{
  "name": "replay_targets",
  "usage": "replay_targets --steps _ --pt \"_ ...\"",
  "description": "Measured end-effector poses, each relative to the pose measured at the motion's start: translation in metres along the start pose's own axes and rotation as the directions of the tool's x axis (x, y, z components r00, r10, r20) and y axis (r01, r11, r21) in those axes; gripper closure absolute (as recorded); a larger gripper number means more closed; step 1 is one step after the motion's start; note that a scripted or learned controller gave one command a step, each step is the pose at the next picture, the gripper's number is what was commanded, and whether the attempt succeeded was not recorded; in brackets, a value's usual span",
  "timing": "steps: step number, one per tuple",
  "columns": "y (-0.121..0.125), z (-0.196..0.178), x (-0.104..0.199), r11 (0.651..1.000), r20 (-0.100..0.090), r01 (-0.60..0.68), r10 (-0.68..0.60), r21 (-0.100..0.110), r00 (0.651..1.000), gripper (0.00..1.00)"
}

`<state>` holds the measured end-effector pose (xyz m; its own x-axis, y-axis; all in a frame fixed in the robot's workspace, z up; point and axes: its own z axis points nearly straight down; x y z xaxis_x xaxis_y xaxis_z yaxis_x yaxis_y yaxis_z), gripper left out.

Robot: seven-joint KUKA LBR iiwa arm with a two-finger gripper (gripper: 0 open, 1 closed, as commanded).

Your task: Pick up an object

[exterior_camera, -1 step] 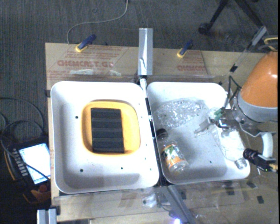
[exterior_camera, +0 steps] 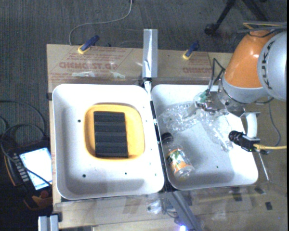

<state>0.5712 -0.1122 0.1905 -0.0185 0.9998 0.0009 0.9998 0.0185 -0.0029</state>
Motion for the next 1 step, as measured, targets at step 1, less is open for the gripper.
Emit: replay_targets --steps 1 --pt "0.0116 -0.0702 -0.0561 0.998 0.004 -0.059 0.059 -0.002 0.998 0.00"
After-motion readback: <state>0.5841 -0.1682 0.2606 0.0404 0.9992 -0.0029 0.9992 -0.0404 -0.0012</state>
